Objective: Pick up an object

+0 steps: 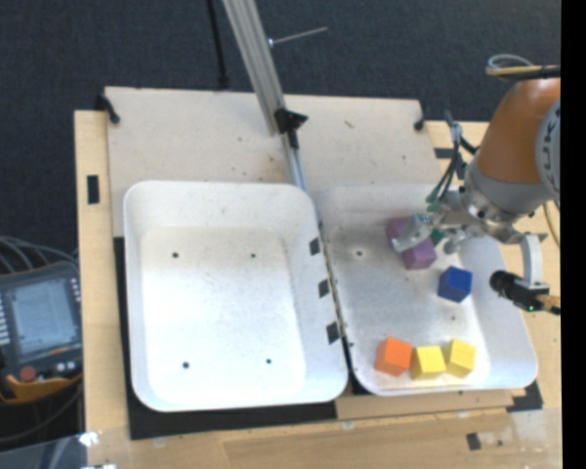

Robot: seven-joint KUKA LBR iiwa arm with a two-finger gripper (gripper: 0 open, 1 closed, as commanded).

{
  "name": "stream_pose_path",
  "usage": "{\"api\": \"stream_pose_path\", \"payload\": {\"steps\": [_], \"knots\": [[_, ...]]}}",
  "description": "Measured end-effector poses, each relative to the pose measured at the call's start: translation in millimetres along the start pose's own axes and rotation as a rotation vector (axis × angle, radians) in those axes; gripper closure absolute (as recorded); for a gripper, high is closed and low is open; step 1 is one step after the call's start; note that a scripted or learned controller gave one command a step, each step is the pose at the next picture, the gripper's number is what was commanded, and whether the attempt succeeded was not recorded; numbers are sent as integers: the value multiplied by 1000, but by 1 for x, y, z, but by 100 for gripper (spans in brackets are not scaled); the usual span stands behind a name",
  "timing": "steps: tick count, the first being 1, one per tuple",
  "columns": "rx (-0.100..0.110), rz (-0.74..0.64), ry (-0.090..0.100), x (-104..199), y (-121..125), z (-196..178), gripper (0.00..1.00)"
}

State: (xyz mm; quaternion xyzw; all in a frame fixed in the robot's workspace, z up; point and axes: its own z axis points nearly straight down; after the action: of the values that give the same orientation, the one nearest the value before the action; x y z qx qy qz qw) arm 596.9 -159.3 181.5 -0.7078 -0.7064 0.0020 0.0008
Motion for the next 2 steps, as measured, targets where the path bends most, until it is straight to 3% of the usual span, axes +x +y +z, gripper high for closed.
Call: {"api": "stream_pose_path", "payload": {"steps": [1,2], "knots": [[0,0,0,-4,-7,61,0],[-4,1,-1,-5,-6,85,0]]}}
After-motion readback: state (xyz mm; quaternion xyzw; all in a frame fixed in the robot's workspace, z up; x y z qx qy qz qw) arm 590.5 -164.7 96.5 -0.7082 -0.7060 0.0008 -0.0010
